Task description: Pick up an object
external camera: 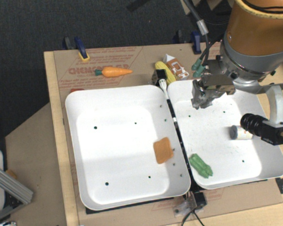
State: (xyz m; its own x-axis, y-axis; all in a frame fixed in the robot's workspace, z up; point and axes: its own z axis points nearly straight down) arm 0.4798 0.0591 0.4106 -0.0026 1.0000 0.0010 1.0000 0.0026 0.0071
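We see our arm (259, 21) as a bulky grey body with a broad orange band, black cables running above, and a dark metallic tool (202, 100).

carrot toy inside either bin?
No, the carrot lies on the cardboard behind the left bin, outside its rim.

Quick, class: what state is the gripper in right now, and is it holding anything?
Gripper: over the right bin, nothing visibly between it; open or shut cannot be told.
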